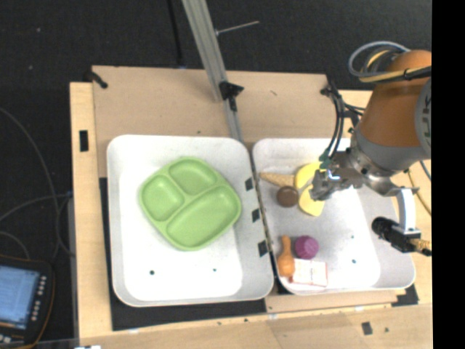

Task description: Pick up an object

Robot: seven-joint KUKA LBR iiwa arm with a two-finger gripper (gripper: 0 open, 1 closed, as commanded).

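Camera view, tool (pixel 322 187) over upright-lying yellow banana (pixel 309 189), grip state unclear

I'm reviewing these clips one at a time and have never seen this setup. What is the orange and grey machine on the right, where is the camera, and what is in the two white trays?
The machine is a robot arm, reaching in from the right. Its job is to pick up an object. The one camera is fixed above the bench, looking down at a slant.

The left bin holds a green divided plate. The right bin holds small toys: a yellow banana with a cone and a brown ball beside it, and nearer the front a purple ball, an orange piece and a white box.

The claw sits right over the banana. Whether it grips it, I cannot tell.
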